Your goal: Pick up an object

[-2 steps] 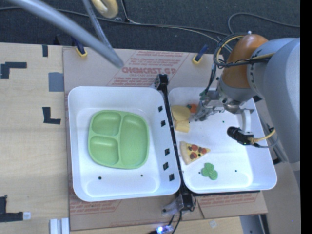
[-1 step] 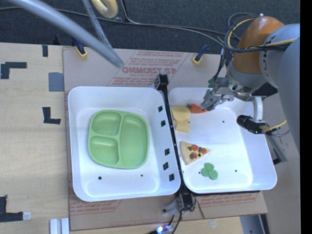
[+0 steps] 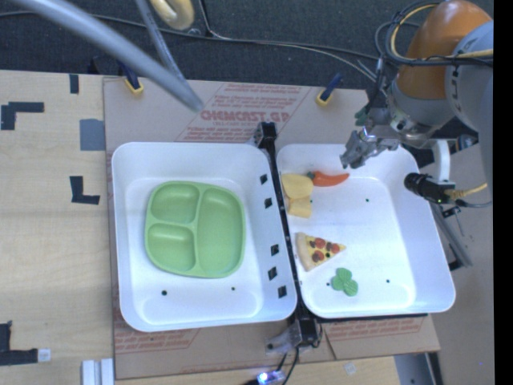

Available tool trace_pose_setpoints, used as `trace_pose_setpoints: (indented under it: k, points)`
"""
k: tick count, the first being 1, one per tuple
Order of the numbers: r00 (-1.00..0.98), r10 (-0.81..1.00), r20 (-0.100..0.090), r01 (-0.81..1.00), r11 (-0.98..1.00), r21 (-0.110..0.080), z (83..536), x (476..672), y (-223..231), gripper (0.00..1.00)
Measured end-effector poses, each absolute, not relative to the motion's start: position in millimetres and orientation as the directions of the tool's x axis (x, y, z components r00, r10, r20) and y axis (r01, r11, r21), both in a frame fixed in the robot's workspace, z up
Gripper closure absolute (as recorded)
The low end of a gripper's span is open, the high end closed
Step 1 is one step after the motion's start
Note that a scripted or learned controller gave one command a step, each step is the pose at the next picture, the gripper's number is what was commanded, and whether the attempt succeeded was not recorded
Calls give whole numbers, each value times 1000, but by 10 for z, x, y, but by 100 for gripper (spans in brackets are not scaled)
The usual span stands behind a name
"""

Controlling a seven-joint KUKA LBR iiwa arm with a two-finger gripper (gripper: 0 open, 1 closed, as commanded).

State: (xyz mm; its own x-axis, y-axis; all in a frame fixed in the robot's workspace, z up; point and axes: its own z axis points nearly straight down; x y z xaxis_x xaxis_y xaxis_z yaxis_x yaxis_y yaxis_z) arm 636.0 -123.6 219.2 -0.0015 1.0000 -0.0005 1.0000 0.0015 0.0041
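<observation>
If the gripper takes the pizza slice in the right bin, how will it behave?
The flat triangular toy pizza slice lies low on the floor of the right white bin, so the fingers may struggle to get under it. It looks like stiff moulded plastic, probably light and unlikely to flop. Being flat, it should slide rather than roll if pushed.

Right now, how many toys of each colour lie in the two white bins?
Green: 2, the plate and the small leafy piece
Yellow: 2, the cheese chunks
Orange: 1, the carrot
Yellow with red spots: 1, the pizza slice
Total: 6
</observation>
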Motion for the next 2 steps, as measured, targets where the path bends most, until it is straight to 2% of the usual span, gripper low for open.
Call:
trace_pose_setpoints:
  k: [1,2]
  points:
    - [-1,1000,-1,1000,1,4,2721,6368,-1234,100]
    - [-3,1000,0,1000,3,-3,2583,6176,-812,100]
